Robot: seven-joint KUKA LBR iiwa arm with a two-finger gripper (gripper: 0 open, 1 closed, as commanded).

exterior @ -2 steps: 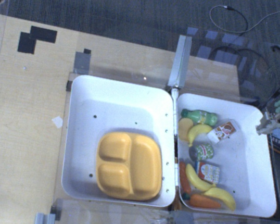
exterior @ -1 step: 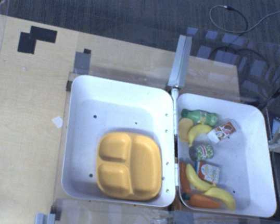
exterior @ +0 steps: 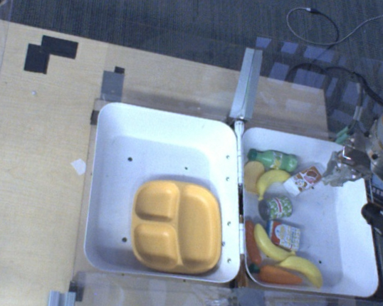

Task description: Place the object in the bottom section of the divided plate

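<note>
In the camera view, two shallow white bins stand side by side on a wooden bench. The left bin (exterior: 113, 172) holds a yellow divided plate (exterior: 177, 226), which lies flat near the front of the bin, with two small sections on its left side and one long section on its right. The right bin (exterior: 352, 232) holds a group of toy foods along its left side: a green bottle (exterior: 274, 159) at the top, a yellow banana (exterior: 272, 181) just under it, a green can (exterior: 278, 207), a small red carton (exterior: 283, 235), a second banana (exterior: 288, 253) and an orange carrot (exterior: 280, 276) near the front edge. The arm enters from the right, and its orange band is cut off by the edge of the picture. The gripper (exterior: 341, 172) hangs over the upper right part of the right bin. Just beside its tip, on the left, is a small red and white packet (exterior: 306, 180), tilted; whether the fingers touch or grip it is hard to make out, and their opening cannot be told, because they look small and blurred
</note>
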